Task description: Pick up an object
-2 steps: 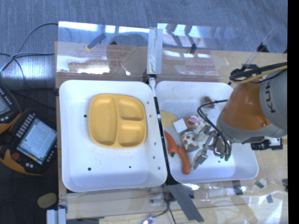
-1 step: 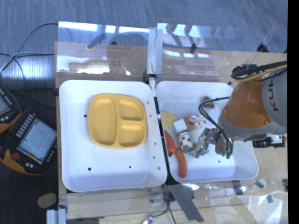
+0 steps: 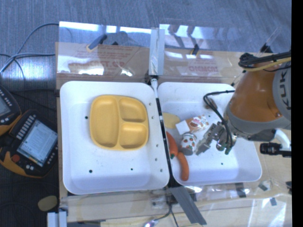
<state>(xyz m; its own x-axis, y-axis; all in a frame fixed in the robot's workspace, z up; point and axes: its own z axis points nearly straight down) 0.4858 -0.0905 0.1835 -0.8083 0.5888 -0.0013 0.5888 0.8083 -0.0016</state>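
Pincer (image 3: 211, 142) low in right bin (image 3: 246, 171), grip state unclear, approaching patterned ball (image 3: 188, 141); next needs closing squarely.

Grey arm (image 3: 265, 122) with orange band, black cables, metal gripper (image 3: 214, 141)

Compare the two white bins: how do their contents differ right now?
The left bin carries one item, a yellow divided tray lying flat near its middle; the right bin carries several small things, among them an orange carrot-like piece along its left edge. The gripper is over the right bin, not the left bin. Both are shallow, white and set side by side.
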